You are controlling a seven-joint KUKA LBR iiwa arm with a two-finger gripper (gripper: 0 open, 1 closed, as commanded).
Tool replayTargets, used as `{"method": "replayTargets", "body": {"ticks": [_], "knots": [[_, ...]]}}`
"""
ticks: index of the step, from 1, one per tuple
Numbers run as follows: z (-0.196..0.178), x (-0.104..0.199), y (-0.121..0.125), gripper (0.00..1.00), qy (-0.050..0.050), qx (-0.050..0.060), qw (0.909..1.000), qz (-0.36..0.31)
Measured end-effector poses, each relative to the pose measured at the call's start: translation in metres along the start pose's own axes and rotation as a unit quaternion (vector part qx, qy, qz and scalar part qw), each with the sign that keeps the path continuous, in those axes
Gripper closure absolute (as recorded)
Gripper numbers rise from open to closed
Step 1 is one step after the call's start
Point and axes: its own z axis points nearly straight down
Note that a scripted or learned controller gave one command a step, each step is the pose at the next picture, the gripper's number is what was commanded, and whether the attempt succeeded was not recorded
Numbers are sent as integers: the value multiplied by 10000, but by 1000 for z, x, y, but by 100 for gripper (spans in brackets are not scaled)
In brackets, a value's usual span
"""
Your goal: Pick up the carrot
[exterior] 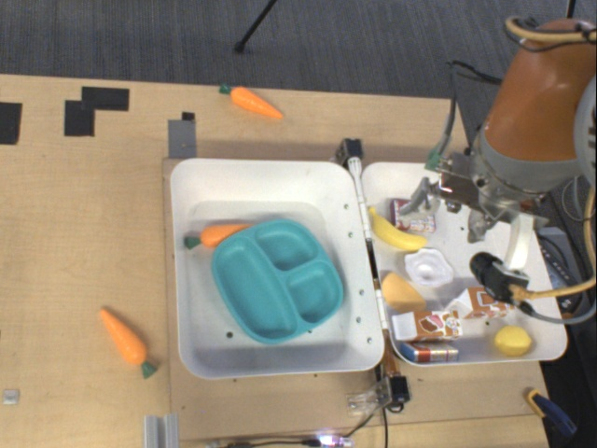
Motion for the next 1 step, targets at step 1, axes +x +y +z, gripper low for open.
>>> {"method": "replayTargets", "body": {"ticks": [1], "knots": [[0,0,0,0,0,0,10000,0]]}}
